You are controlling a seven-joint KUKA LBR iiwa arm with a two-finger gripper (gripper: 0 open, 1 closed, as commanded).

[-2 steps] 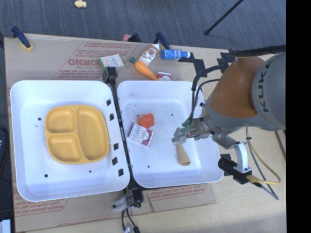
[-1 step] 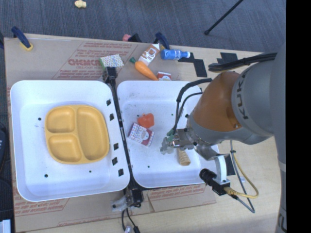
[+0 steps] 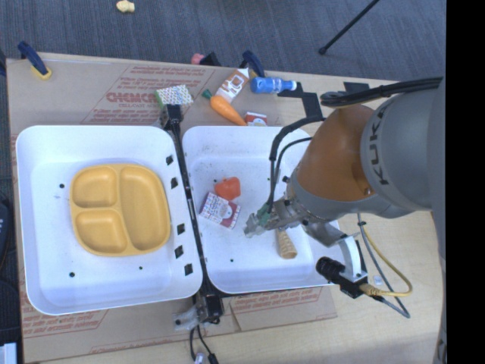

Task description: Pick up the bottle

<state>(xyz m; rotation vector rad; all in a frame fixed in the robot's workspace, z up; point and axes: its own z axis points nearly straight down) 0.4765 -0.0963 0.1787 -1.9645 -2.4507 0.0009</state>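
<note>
A yellow scrap (image 3: pixel 125 6) lies on the grey floor beyond the bench's far-left part. On the cardboard sheet (image 3: pixel 114 101) that covers the bench, a blue clamp (image 3: pixel 34 59) sits at the far-left corner.

The left bin (image 3: pixel 34 203) holds a yellow divided plate (image 3: pixel 120 208), which lies flat, roughly in the middle of the bin and a little toward its left wall. Just beyond this bin's far-right corner stands a small green patterned box (image 3: pixel 173 95), and a pink bit (image 3: pixel 198 58) rests at the cardboard's far edge.

Beyond the far edge of the right bin (image 3: pixel 227 268), on the cardboard, a white and orange container (image 3: pixel 232 84) lies tilted, with a carrot (image 3: pixel 226 110) just beside it toward the bin and a small red and white box (image 3: pixel 256 117) at the bin's rim. A second blue clamp (image 3: pixel 250 61) sits near the cardboard's far edge. The bottle (image 3: pixel 271 86), blue with a pale cap end, lies on its side on the cardboard just right of the white and orange container, outside both bins and well apart from the gripper.

Inside the right bin, a red block (image 3: pixel 228 186) and a printed carton (image 3: pixel 220 209) touch each other near the left wall. The gripper (image 3: pixel 256 223) hangs low over the middle of this bin, just right of the carton; it is too small and blurred to tell whether it is released or clenched, and nothing can be seen in its grasp. A waffle cone (image 3: pixel 286 243) lies just beside it, toward the bin's near edge. The grey and orange arm (image 3: pixel 356 161) covers the bin's right side.
</note>
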